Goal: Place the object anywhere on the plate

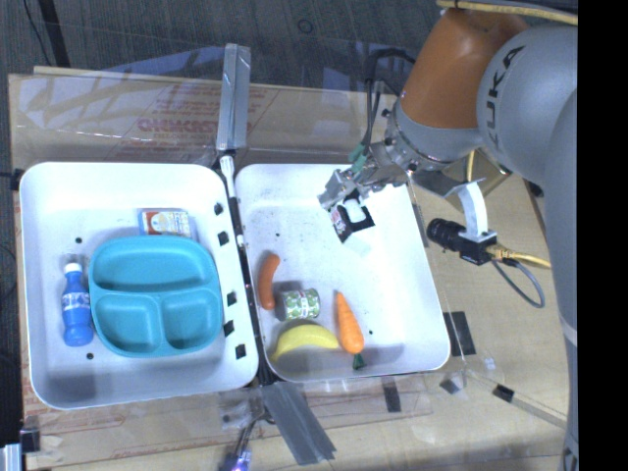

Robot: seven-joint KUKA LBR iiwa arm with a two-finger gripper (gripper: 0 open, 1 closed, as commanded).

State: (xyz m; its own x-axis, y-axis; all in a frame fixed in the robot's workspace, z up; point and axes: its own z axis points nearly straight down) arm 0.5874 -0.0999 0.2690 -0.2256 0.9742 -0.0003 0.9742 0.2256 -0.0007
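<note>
A single fixed camera looks down from above the counter (128, 106) at a slant, far enough off to take in both white bins whole: the left bin (44, 204) and the right bin (412, 292) lie side by side across the middle. The arm (491, 67) enters from the right edge and looms large in the upper right.

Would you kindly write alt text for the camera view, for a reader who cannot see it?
The robot's hand hovers over the far part of the right bin, which holds a banana, two carrots and a small can near its front edge. The left bin holds a blue divided plate, a blue bottle and a small carton.
</note>
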